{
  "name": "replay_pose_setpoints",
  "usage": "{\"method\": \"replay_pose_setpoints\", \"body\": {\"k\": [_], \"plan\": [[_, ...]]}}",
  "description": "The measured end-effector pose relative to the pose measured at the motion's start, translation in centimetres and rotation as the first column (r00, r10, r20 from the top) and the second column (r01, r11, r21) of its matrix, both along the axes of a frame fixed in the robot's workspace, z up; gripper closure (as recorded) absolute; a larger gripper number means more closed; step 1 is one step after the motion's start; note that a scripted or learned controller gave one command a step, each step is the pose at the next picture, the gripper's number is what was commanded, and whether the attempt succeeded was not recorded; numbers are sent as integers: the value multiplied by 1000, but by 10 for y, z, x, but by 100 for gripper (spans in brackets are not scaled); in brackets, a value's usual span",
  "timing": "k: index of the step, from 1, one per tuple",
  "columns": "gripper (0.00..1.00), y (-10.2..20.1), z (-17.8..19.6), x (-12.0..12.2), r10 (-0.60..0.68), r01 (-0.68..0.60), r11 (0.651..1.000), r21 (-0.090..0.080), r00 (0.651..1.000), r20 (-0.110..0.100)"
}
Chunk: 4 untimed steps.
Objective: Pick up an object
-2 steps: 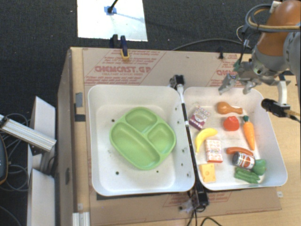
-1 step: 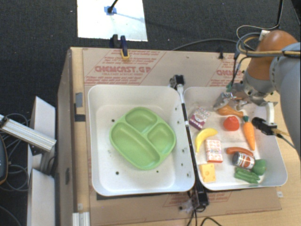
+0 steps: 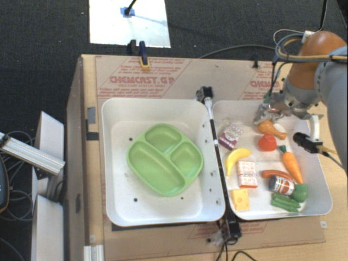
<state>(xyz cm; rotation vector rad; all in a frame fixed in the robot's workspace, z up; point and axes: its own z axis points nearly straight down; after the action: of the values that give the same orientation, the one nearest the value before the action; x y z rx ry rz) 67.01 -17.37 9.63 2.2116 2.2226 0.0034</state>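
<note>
Orange drumstick (image 3: 271, 128) lies just under the jaws (image 3: 266, 113), tomato (image 3: 267, 142) beyond it; their spread I cannot tell

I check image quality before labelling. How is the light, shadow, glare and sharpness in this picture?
Camera view: even, soft light; faint shadows only, as under the green plate; mild glare on the white bins' rims; toys like the banana are fairly sharp but small; the gripper looks slightly soft, its fingers hard to read.
</note>
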Motion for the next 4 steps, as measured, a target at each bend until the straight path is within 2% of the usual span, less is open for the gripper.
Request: {"method": "replay_pose_setpoints", "body": {"k": [1, 2, 3, 4], "plan": [[100, 40, 65, -46, -1, 1, 1000, 2, 1000, -2], [100, 80, 127, -105, 0, 0, 1000, 3, 1000, -3], [0, 80, 126, -105, -2, 2, 1000, 3, 1000, -4], [0, 10, 5, -14, -3, 3, 1000, 3, 1000, -10]]}}
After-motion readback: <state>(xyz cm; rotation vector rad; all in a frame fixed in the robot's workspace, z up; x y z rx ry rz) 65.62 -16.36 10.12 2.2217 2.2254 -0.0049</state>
